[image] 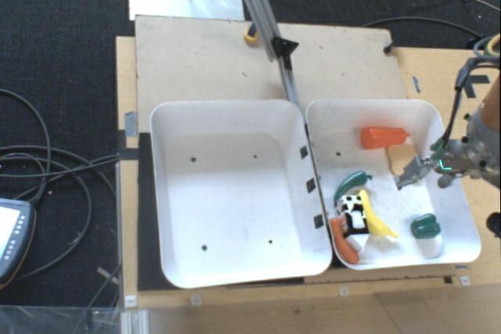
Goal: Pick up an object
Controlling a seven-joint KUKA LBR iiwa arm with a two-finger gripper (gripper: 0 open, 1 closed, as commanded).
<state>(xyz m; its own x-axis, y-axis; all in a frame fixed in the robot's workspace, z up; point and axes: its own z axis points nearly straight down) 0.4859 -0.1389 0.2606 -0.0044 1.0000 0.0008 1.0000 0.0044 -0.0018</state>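
The gripper (pixel 415 172) hung at three o'clock in the right bin (pixel 450 129), just beside a tan block (pixel 399 156); whether it was open I cannot tell. An orange piece (pixel 383 137) lay at twelve o'clock of the block, probably reachable.

Dark carpet (pixel 55 27) all round the wooden bench (pixel 329 59), black cables (pixel 55 168) snaking across the floor at the left.
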